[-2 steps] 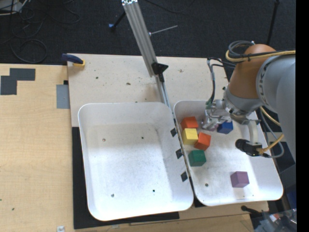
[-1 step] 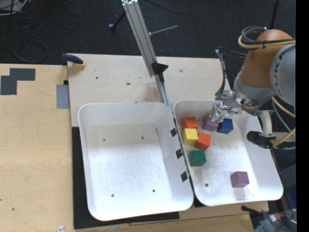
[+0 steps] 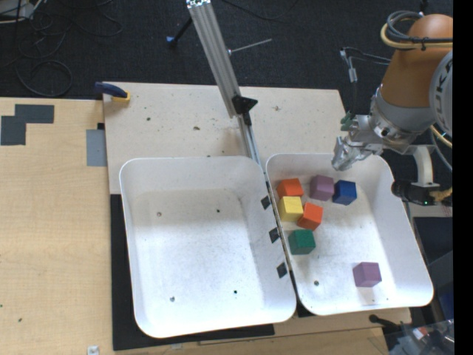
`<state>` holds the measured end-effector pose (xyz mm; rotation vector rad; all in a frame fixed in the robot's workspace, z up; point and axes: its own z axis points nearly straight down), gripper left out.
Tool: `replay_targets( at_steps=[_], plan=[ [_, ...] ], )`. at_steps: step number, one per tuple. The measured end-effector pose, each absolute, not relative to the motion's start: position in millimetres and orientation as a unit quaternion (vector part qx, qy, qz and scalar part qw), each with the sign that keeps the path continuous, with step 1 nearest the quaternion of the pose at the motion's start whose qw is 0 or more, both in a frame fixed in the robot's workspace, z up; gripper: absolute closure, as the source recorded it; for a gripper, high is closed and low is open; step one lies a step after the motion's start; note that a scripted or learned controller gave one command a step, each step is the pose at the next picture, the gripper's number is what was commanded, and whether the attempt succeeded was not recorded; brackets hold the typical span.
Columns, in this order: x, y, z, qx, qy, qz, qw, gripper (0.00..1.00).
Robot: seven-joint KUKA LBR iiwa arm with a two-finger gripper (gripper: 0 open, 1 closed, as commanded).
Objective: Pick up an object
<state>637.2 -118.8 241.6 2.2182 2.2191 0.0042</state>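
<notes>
1. Lone purple cube (image 3: 366, 274), near front corner of right bin (image 3: 405, 228), well apart from other blocks.
2. Green cube (image 3: 301, 240), beside the divider, just below orange cube (image 3: 311, 215).
3. Yellow cube (image 3: 291, 206) and second orange cube (image 3: 290, 188), touching, against left wall.
4. Second purple cube (image 3: 321, 187) and blue cube (image 3: 344, 191), side by side near back wall.
5. Gripper (image 3: 344, 156), above back rim, just over blue cube; nothing seen between fingers; open or closed: cannot tell.
6. Left bin (image 3: 148, 198): speckled floor.
7. Risk: tight cluster likely to let fingers land on two blocks or push one aside; back wall close, possible collision.
</notes>
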Motion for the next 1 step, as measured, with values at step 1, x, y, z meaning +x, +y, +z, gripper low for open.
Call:
replay_targets(
  at_steps=[1],
  plan=[
    [637.6, -119.2, 255.0, 0.706, 0.709, -0.0001, 0.0, 1.0]
  ],
)
